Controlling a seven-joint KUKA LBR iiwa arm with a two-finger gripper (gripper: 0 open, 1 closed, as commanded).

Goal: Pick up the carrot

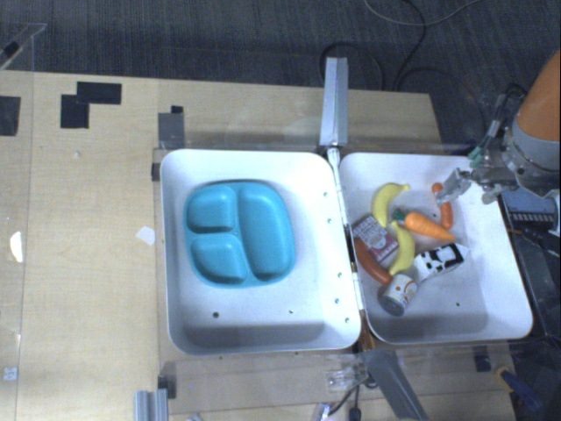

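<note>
Lying nearest in the right bin [500, 318] is a small tin can [396, 294] on its side, beside a black-and-white carton [437, 260] and a red sausage [372, 265]. Two curved yellow bananas [392, 202] bracket the carrot [429, 226], a smooth orange cone near the bin's middle. Farther right, the claw [463, 179] hangs above the rim; whether its metal fingers are apart is unclear. A glossy blue sectioned plate [238, 232] sits in the left bin [175, 261].
</note>
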